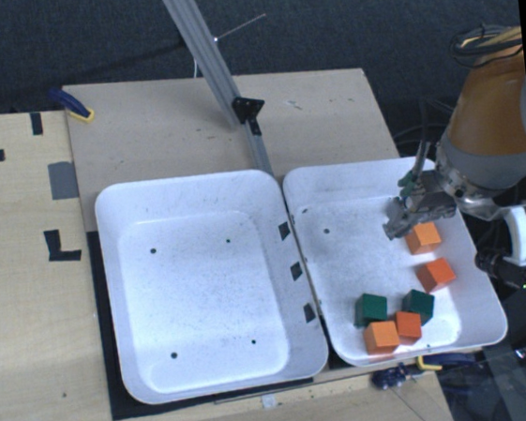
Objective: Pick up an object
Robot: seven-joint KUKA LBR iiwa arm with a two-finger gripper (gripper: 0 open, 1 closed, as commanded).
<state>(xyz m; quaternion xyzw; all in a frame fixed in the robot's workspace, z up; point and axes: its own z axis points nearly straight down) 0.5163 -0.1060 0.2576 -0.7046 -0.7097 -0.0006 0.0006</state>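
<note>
From my seat I see the arm (pixel 489 122) reaching in from the right, its orange band above the wrist, with the tool (pixel 407 217) low over the right bin (pixel 337 196). The tool sits just beside an orange block (pixel 424 237), at that block's upper left edge, and may be touching it. I cannot tell whether the tool is apart or together (the dark metal blurs into one lump from this slant), and I see nothing between its tips.

The other blocks all lie in the same right bin, toward its near right corner. A second orange-red block (pixel 435 275) rests just below the first, slightly apart from it. Lower still there is a cluster: a dark green block (pixel 371 308) on the left, another dark green block (pixel 420 305) on the right, and below them an orange block (pixel 382 336) touching a smaller red-orange one (pixel 408 325).

The left bin (pixel 113 222) stands side by side with the right one, their rims meeting in the middle. Both rest on the pale wooden worktop (pixel 159 122). A grey metal bar (pixel 207 51) slants down from the top of the view to the junction of the bins (it carries a small black clamp (pixel 248 109)).
</note>
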